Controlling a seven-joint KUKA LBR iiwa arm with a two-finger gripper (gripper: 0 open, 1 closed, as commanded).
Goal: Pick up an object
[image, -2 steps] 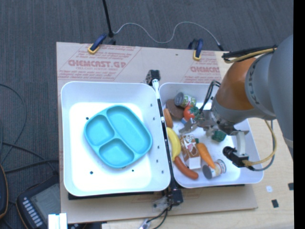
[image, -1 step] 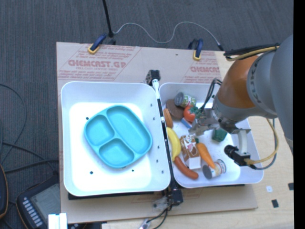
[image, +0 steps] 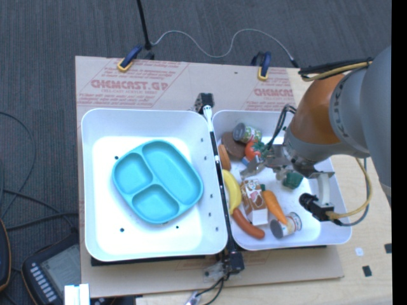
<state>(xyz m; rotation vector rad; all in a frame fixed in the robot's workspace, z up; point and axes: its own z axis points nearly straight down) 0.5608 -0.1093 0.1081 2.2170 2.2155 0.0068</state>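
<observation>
So here's where I'm at with the whole "pick up an object" thing: basically nothing is lifted yet, as far as I can tell. My gripper (image: pixel 259 164) is down low in the right bin (image: pixel 331 234), sitting over the pile near the bin's upper middle. Honestly I cannot tell how my jaws stand from this angle, my own wrist and the clutter hide too much, so I won't claim I've got anything.

What's in the pile: a small green can (image: pixel 247 133) at the top, a red tomato-looking thing (image: pixel 252 149) just beside my gripper, a banana (image: pixel 231 190) along the left wall, a little carton (image: pixel 254 202) in the middle, a carrot (image: pixel 275 206) next to it, a sausage (image: pixel 247 224) at the bottom and a small tin (image: pixel 286 225) lying on its side near the carrot's tip. There's also a dark green block (image: pixel 293 180) tucked under my arm side.

The left bin (image: pixel 92 170) has a blue divided plate (image: pixel 157 180) in it, well apart from me.

My guess is the tomato or whatever's right under me is the target. What's left: get a real hold, then lift clear of the bin. Crowded spot, so a miss or grabbing a neighbour seems pretty possible.
</observation>
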